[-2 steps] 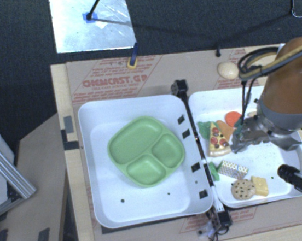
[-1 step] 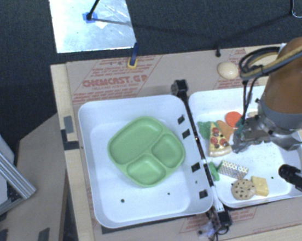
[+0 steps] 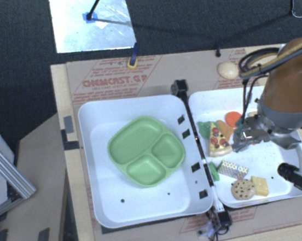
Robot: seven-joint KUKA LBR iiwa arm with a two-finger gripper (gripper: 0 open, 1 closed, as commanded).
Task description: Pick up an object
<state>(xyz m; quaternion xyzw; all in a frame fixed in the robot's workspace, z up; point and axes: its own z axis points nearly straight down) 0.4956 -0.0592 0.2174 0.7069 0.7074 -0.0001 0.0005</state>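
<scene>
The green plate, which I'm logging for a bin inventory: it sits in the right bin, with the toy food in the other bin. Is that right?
Not quite. The camera view shows the green plate in the left bin; the toy food, such as the pizza slice and cookie, lies in the right bin.

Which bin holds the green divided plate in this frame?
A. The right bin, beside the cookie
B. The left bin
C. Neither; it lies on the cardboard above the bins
B: the green divided plate lies in the left bin, while the cookie is in the right bin.
</scene>
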